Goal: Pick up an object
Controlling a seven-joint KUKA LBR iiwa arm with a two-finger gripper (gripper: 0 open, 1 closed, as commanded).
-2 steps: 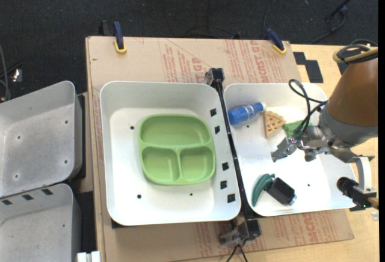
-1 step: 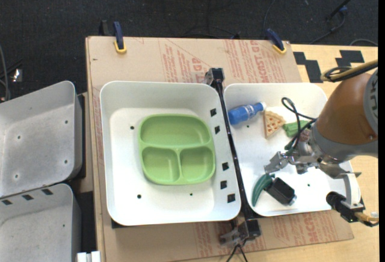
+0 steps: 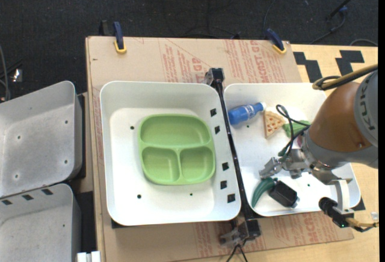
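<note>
Camera view: hand (image 3: 278, 169), grip unreadable, hovers over a curved green object (image 3: 260, 191) beside a black block (image 3: 283, 194).

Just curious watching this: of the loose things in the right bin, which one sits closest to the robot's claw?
The green curved piece, just below the gripper. The blue bottle and pizza-like wedge lie farther up the bin.

the desk (image 3: 180, 59) is a flat brown board with faded red printing on its top. two shallow white plastic bins lie directly on it, side by side and touching: the left bin (image 3: 120, 128) and the right bin (image 3: 252, 95). two clamps with yellow tips, one (image 3: 119, 38) and another (image 3: 275, 41), grip the far edge of the desk.
</note>
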